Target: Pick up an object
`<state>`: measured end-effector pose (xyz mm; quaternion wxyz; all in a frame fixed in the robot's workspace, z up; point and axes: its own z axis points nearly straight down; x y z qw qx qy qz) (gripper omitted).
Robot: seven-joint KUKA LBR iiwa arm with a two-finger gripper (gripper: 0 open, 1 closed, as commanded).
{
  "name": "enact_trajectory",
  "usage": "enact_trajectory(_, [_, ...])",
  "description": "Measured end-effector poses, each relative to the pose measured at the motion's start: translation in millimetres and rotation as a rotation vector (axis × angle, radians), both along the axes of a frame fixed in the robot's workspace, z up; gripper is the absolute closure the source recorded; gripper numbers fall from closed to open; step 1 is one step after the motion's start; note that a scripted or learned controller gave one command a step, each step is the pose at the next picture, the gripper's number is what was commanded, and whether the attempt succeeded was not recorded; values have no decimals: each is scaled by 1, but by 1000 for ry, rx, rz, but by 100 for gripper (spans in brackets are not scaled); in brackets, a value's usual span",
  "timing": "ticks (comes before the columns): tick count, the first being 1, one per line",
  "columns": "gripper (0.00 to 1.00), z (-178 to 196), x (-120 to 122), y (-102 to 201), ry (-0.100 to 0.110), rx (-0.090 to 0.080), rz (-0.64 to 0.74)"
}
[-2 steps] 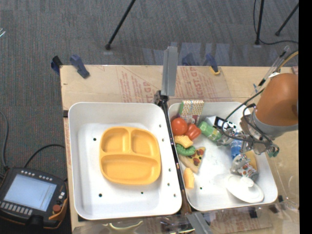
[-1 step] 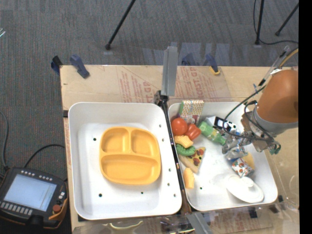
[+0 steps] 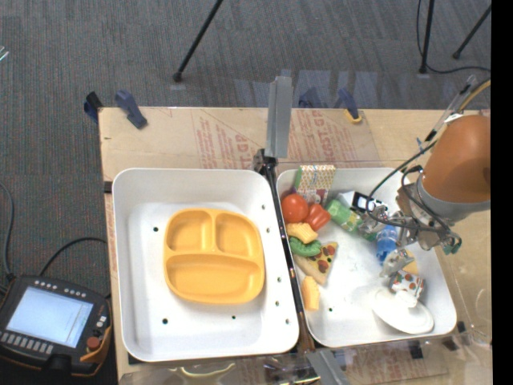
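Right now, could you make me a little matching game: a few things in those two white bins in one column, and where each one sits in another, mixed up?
Things:
1. yellow three-compartment plastic tray
2. round red toy tomato
3. white shallow dish
4. toy pizza slice

Places:
A. near corner of the right bin, on the arm's side
B. middle of the left bin
C. right bin, just below the green toy pepper
D. right bin, against the divider, towards the far end

Pairs: 1-B, 2-D, 3-A, 4-C
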<state>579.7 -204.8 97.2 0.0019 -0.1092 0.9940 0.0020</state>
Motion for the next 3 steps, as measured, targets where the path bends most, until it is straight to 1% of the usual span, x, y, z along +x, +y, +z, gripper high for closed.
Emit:
enact_trajectory(1, [100, 11, 2, 1, -4, 1, 2])
enact_trajectory(2, [0, 10, 2, 2, -4, 2, 2])
enact_trajectory(3, [0, -10, 1, 4, 4, -1, -20])
